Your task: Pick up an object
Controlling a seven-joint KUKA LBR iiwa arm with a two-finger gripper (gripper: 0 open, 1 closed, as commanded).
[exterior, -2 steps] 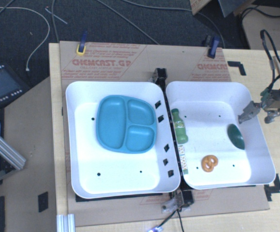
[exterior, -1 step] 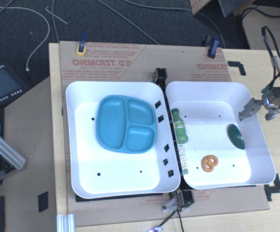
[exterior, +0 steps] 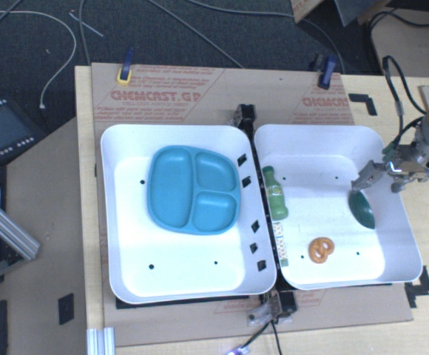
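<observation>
Pretzel (exterior: pixel 320 249) lowest in right bin (exterior: pixel 392 268), end effector (exterior: pixel 381 174) above green spoon (exterior: pixel 362 208), opening unclear

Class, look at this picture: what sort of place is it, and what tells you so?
Probably a robotics lab test bench. Two white bins sit on a board held by blue clamps, loose cables trail on the floor, and a robot claw reaches in.
</observation>
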